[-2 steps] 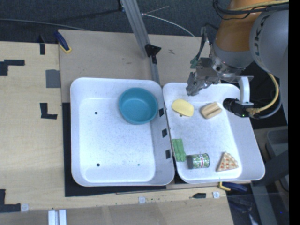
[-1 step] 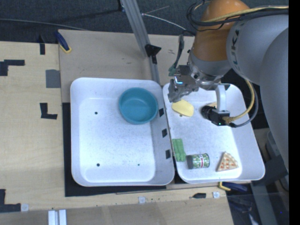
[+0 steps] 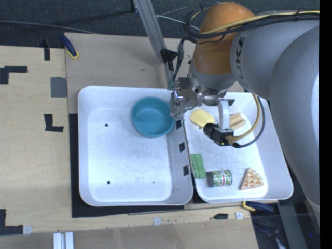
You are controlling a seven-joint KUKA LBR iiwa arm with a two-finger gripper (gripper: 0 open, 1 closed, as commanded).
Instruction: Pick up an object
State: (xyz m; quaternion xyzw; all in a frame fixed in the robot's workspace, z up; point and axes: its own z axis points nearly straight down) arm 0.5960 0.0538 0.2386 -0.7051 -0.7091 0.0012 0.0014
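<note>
Blue bowl [image 3: 151, 117] sits in left bin [image 3: 104, 154], upper right corner. Gripper [image 3: 179, 106] just beside bowl's right rim; finger state cannot be determined.

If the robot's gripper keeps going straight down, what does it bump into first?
Probably the blue bowl: the gripper hangs at its right rim, near the wall between the bins. Depth is hard to judge, so it might meet that wall instead.

A tan tabletop [image 3: 31, 154] carries strips of black tape [image 3: 49, 123]. A grey patch [image 3: 58, 86] lies near its left. A metal pole [image 3: 150, 27] slants overhead.
</note>
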